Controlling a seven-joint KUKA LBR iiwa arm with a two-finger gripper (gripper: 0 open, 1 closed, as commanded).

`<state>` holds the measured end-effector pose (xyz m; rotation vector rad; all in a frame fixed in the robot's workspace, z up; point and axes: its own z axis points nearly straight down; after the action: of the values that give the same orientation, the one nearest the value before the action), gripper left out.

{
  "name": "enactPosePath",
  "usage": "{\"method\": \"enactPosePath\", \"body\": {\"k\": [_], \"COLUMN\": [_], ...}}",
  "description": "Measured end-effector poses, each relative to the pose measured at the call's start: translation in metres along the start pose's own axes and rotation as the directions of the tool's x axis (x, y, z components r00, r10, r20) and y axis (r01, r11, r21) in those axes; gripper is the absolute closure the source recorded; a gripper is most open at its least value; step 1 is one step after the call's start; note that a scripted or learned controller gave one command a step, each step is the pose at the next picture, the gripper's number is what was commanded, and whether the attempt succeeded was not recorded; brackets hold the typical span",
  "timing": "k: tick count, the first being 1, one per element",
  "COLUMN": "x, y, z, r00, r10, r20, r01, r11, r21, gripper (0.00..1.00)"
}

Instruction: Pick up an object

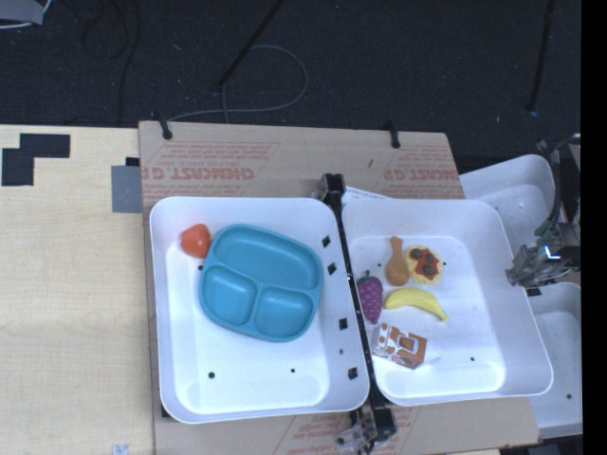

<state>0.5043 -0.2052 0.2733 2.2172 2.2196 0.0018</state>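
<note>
Left bin: orange-red tomato-like toy in the upper left corner, touching a blue divided tray that takes the bin's middle. Right bin: purple grapes by the divider, brown drumstick, small yellow pastry with red topping, banana, printed snack packet nearest the front. All lie loose on the bin floors, so nothing looks picked yet; the whole grasp is left. Gripper sits at the right edge, outside the right bin, well apart from every item; open or closed, cannot tell. Cardboard under the bins shows reversed red print, not legible; packet print unreadable.
</note>
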Motion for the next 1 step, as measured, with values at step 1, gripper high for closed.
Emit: {"method": "enactPosePath", "body": {"k": [1], "x": [0.0505], "y": [-0.0065], "z": [0.002], "r00": [1.0], "r10": [-0.003], "r20": [-0.005], "r01": [0.003], "r11": [1.0], "r21": [0.007], "gripper": [1.0]}}
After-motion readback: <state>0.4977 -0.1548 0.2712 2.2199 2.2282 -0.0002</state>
